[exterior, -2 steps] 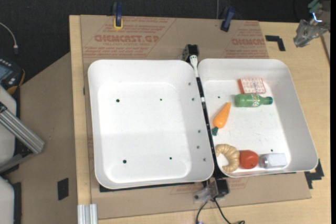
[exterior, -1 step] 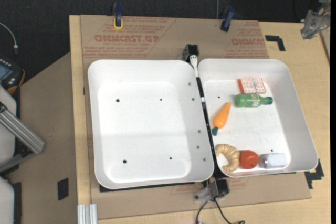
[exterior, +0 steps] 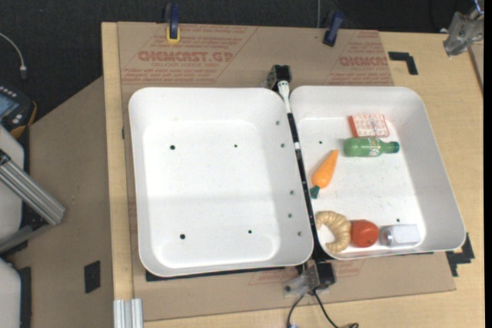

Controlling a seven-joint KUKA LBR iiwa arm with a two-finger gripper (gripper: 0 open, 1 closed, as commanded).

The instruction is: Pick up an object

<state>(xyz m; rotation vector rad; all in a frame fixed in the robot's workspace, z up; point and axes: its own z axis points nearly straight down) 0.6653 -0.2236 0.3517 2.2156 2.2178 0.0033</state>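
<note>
Nearest me, along the front wall of the right bin (exterior: pixel 438 165), I count three things in a row: one croissant (exterior: pixel 334 229), one red tomato (exterior: pixel 364 233) touching it, and one small clear bottle (exterior: pixel 402 235) just beside the tomato. Farther back, one orange carrot (exterior: pixel 325 170) lies tilted near that bin's left wall. Beyond it I see one green bottle (exterior: pixel 370 148) on its side, and behind that one pink patterned card (exterior: pixel 369 125). Left of this bin sits one more white bin (exterior: pixel 154 165). I cannot tell the gripper's state.
</note>
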